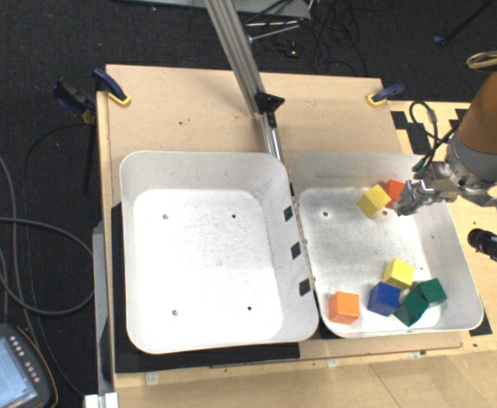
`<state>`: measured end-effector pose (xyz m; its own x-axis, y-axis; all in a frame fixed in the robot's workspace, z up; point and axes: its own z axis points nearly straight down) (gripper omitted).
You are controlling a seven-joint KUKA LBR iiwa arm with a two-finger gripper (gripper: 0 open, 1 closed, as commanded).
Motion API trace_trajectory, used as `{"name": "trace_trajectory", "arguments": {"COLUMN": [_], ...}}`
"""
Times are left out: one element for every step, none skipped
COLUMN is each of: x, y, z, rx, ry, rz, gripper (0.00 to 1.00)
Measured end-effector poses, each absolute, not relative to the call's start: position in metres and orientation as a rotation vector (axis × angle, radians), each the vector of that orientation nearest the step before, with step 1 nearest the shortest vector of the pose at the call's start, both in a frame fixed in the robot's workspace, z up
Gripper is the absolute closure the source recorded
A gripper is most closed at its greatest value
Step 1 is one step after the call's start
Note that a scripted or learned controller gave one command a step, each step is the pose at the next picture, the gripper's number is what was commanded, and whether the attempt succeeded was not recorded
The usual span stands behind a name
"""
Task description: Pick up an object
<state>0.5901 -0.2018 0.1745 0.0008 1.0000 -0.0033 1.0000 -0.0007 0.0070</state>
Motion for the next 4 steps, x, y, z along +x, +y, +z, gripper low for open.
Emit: {"name": "trace_trajectory", "arguments": {"x": [0.591, 0.594, 0.592, 0.59], "y": [-0.202, -0.146, -0.094, -0.04], "z": [0.202, 0.197, 0.213, 0.227], "rx": [2.216, 2.214, 2.212, 2.211], "ry": [2.22, 2.231, 2.231, 2.232], "rz": [0.003, 0.001, 0.004, 0.005], "gripper": [1.0, 1.0, 1.0, 1.0]}}
